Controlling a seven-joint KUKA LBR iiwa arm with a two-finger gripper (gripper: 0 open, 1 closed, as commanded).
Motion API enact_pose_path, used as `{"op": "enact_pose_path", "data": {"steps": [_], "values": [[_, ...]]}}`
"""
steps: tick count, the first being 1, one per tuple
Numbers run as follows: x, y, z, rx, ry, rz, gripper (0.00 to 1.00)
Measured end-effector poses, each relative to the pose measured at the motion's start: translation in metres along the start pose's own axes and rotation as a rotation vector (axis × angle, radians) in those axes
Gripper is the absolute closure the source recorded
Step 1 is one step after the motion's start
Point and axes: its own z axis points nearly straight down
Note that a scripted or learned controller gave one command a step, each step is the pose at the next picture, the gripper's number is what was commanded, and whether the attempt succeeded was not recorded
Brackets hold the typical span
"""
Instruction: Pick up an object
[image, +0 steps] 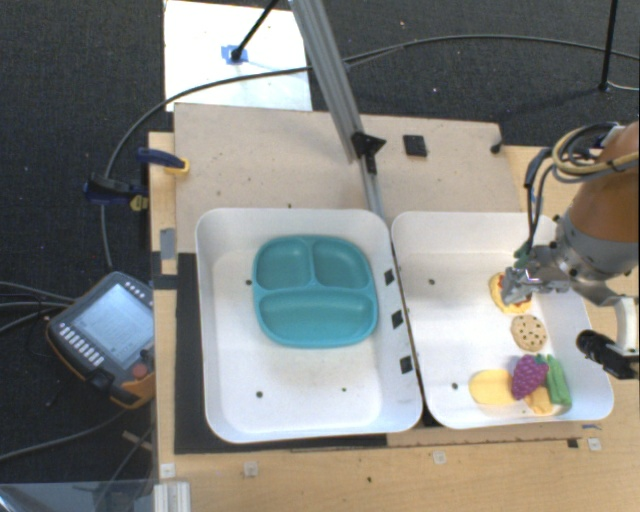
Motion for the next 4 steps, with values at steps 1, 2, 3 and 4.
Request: {"op": "enact_pose_path", "data": {"steps": [1,2,3,4], "values": [[0.000,0.002,-0.054,-0.001,-0.001,-0.001,1.00],[0.044,-0.008,-0.044,0.006,0.002,-0.003,1.00],[0.097,-0.023,-0.033,0.007,0.004,-0.004,1.00],[0.151,-0.038,-0.027,0.008,0.004,-0.004,1.00]]}}
